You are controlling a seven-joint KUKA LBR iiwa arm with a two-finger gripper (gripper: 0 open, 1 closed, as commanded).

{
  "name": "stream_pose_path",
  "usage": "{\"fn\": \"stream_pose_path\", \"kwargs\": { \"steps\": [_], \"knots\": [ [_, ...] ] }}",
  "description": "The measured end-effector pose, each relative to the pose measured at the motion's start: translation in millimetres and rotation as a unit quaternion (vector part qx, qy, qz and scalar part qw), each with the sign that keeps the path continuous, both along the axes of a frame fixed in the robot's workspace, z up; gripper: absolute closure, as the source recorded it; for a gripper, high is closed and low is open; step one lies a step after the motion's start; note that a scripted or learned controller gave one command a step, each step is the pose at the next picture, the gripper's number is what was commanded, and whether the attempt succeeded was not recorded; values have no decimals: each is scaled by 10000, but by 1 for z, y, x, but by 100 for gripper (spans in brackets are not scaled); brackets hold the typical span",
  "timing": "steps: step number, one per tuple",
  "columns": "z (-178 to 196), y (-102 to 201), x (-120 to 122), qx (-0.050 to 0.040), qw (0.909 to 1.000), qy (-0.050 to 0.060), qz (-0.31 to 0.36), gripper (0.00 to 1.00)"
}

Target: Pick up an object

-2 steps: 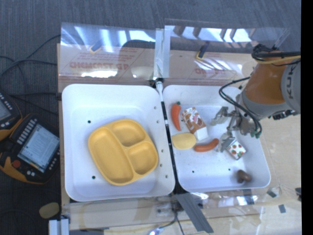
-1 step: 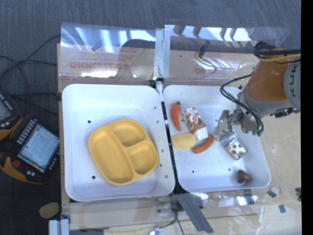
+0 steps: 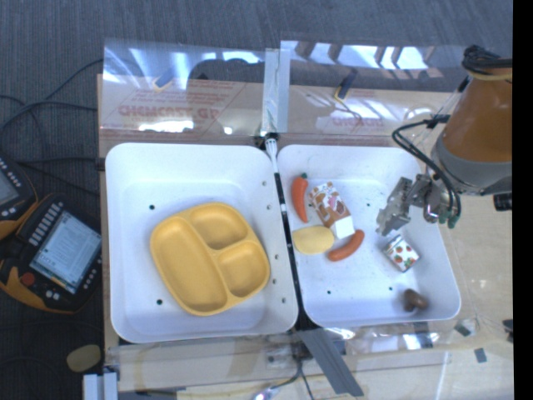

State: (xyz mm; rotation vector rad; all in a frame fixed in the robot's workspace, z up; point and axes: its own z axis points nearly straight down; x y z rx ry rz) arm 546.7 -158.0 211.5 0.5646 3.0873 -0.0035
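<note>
My gripper (image 3: 393, 217) hangs low over the right bin (image 3: 366, 302), near its right side. Its grey fingers point down and left, and nothing shows between them. Just below the fingertips lies a small white box with red spots (image 3: 401, 253). Left of it lie a red sausage (image 3: 346, 246), a pale yellow potato-like piece (image 3: 312, 240), a red and white packet (image 3: 327, 204) and an orange carrot (image 3: 299, 197). A small brown lump (image 3: 414, 300) sits near the bin's lower right corner.
The left bin (image 3: 133, 182) holds a yellow divided plate (image 3: 210, 257). A clear plastic wall (image 3: 275, 90) stands behind both bins. A handheld pendant (image 3: 50, 252) with cables lies off the bench at the left.
</note>
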Motion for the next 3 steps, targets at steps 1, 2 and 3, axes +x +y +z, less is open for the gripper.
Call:
{"fn": "stream_pose_path", "kwargs": {
  "steps": [1, 2, 3],
  "knots": [
    [-120, -23, -14, -14, 9999, -65, -145, 100],
    [-28, 73, -36, 16, 9998, 2, 182, 100],
    [-28, 142, -47, 17, 9998, 15, -202, 100]
  ]
}}
